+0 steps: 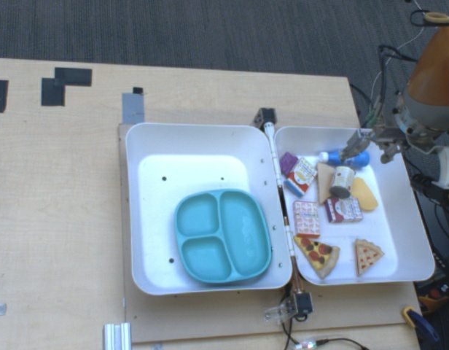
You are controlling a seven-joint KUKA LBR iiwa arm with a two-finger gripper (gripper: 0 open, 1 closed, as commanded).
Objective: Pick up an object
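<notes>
— How is the arm (434, 64) posed?
— It bends down over the right bin (418, 228). The pincer (370, 152) hangs open, gripping nothing.
— The nearest thing to pick?
— A blue bottle (361, 161) just under the pincer, with a can (342, 181) a little nearer the camera.
— Any writing?
— The packets (344, 210) beyond the can carry print too small to read.

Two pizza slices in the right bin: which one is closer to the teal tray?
The larger slice with red toppings, beside the divider; the smaller slice lies farther from the teal tray.
</notes>
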